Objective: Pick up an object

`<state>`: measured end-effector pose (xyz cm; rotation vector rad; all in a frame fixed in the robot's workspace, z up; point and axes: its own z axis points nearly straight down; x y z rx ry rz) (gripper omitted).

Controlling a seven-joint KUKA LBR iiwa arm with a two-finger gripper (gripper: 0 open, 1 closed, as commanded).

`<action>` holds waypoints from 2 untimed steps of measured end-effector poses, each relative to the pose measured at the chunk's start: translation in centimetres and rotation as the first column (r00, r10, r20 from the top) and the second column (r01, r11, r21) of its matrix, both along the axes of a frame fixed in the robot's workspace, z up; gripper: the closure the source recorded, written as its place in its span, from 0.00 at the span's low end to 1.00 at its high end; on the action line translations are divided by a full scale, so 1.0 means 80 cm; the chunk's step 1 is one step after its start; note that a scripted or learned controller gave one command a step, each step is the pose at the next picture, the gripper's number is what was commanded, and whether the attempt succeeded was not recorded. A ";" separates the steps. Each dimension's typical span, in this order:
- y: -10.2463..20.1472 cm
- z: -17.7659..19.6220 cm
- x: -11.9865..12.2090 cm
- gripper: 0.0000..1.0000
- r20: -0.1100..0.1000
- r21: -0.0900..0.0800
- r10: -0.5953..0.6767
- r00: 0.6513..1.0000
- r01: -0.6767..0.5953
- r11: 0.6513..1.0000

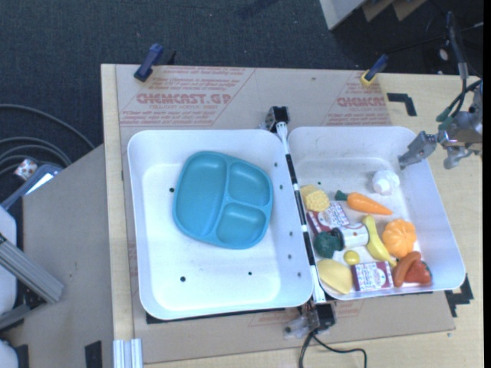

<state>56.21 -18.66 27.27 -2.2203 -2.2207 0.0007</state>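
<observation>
The right bin (430, 198) holds several toy foods: a corn cob (314, 199), a carrot (369, 203), a white round piece (384, 181), a banana (376, 241), an orange fruit (400, 236), a red pepper (412, 271), a yellow lemon-like piece (335, 276) and a dark green piece (328, 243). My gripper (433, 153) hangs over the bin's far right corner, above and to the right of the white piece. Its fingers are spread open with nothing between them.
A blue divided plate (224, 199) lies in the left bin (153, 267). Two small printed packets (331, 218) (373, 277) lie among the foods. A black clamp (278, 116) sits where the bins meet at the back.
</observation>
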 end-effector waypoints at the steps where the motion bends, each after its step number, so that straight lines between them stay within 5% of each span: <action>1: -0.022 -0.146 0.074 0.00 -0.001 0.000 0.000 1.000 0.000 1.000; 2: -0.001 -0.236 0.130 0.00 0.001 -0.001 0.001 1.000 -0.001 1.000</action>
